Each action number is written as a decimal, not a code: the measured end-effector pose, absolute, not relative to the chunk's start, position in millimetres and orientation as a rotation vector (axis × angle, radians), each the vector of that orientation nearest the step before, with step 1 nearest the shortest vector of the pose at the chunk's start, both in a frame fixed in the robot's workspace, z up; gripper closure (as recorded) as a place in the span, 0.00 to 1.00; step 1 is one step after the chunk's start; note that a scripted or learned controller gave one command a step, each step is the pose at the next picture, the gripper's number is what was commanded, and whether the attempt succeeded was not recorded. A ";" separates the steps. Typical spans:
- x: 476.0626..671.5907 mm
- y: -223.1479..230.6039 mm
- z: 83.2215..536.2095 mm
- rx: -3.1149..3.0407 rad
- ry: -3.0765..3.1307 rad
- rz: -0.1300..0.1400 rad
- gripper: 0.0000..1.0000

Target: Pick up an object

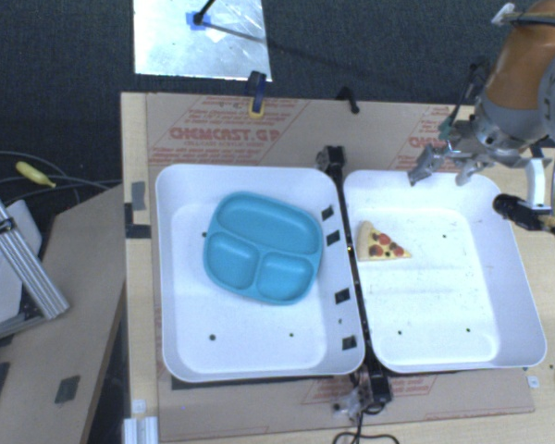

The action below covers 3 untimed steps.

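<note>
A toy pizza slice [380,243] lies in the right white bin [444,340], near that bin's left wall. A blue divided plate [262,247] rests in the left bin [190,340]. My gripper [441,166] hangs over the far edge of the right bin, up and to the right of the pizza slice. Its two fingers stand spread apart with nothing between them.
The arm's grey body with its orange band [527,67] fills the upper right. A black divider [345,248] runs between the two bins. A shiny sheet [202,26] lies on the floor beyond the bench. Metal framing [14,248] stands at the left.
</note>
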<state>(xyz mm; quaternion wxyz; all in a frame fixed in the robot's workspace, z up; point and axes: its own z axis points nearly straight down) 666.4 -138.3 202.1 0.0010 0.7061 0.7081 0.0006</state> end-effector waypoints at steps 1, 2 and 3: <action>637.4 -5.7 187.5 2.207 2.243 0.007 0.00; 606.9 52.7 246.4 2.208 2.233 0.011 0.00; 564.3 116.3 310.3 2.208 2.234 0.011 0.00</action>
